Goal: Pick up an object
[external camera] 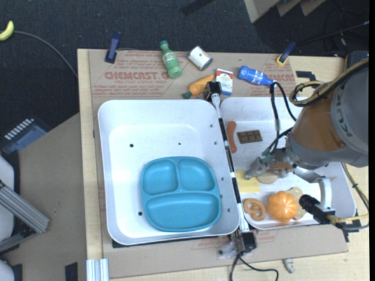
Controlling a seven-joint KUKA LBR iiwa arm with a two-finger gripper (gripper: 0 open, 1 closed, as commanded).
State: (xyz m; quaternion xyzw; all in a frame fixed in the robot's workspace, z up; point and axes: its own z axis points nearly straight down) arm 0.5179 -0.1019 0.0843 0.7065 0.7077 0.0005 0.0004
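Nearest you, a pretzel [254,207] and an orange pumpkin [282,206] lie at the front of the right bin [246,107]. Just behind them, your end effector [256,170] hangs low over a yellow cheese slice [248,185]; you cannot tell its state. Further back lie a chocolate bar [250,136] and a sausage [232,136]. The left bin [117,133] holds a blue divided plate [180,192].

Red "CHEMCAST" lettering on the brown board [132,75] behind the bins
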